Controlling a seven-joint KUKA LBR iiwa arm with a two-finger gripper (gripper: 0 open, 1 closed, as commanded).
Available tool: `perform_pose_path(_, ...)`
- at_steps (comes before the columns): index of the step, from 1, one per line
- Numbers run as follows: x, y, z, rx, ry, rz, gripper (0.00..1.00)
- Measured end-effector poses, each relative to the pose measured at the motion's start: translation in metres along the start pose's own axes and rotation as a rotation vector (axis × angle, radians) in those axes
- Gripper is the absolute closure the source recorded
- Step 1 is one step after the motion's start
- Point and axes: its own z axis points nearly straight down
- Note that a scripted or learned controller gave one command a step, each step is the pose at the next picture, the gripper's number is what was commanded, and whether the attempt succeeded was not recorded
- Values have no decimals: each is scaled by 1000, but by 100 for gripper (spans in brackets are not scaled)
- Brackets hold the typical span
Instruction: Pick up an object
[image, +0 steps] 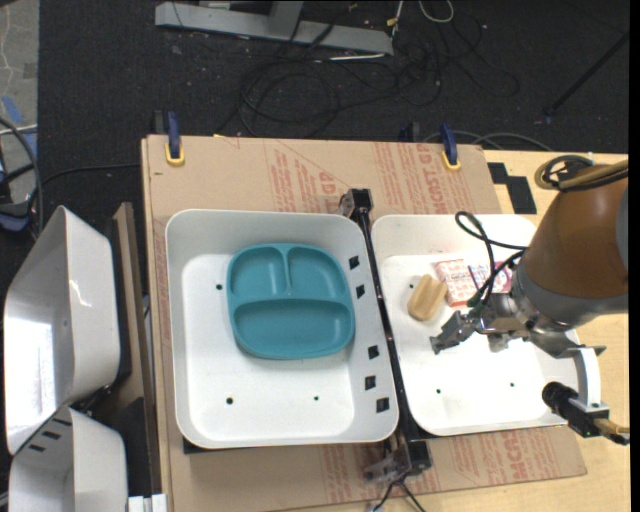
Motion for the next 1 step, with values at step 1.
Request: perform_pose_path(1,-6,1,61,1,0,3,0)
